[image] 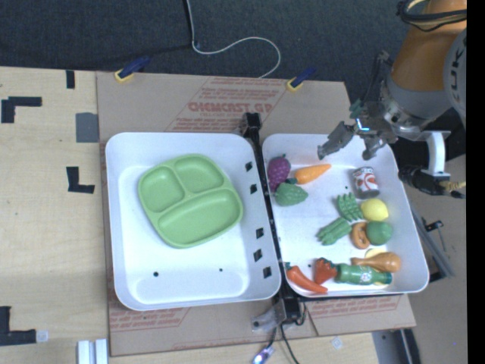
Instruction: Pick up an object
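Red print on the cardboard sheet (227, 105) under the bins reads as mirrored, illegible lettering; the small can (364, 180) carries a label too small to read.

The wooden desk (45, 226) carried a cardboard sheet (220, 101) held by two yellow-and-blue clamps (132, 67) at its far edge. On the cardboard sat two white bins side by side, left bin (125, 279) and right bin (413, 241).

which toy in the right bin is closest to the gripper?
The orange carrot, lying near the right bin's far wall, just below the gripper. The small red-and-white can is a bit further; the purple grapes and the other toys lie further still.
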Tool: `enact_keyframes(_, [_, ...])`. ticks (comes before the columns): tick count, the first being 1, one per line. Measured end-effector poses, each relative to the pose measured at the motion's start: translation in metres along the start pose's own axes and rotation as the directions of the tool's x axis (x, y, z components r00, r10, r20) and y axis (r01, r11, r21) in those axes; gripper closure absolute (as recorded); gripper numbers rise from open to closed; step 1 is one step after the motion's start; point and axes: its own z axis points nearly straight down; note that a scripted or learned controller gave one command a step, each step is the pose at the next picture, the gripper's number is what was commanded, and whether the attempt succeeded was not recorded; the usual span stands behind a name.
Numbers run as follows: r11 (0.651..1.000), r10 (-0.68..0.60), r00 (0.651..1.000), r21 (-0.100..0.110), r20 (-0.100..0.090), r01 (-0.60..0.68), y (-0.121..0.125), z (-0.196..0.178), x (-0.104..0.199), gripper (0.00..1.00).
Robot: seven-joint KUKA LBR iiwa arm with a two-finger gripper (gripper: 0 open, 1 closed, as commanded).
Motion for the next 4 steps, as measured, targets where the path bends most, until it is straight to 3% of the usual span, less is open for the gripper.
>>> enact_keyframes(1, [1.000,-0.005,1.000,0.001,-0.002,0.005,-0.051,-0.035,0.080,0.00])
enact_keyframes(2, [1.000,-0.005,1.000,0.001,-0.001,0.005,-0.132,-0.109,0.163,0.00])
enact_keyframes(3, [1.000,-0.003,1.000,0.002,0.000,0.003,-0.129,-0.116,0.161,1.00])
enact_keyframes(4, [1.000,-0.003,1.000,-0.002,0.000,0.003,-0.129,-0.143,0.212,1.00])
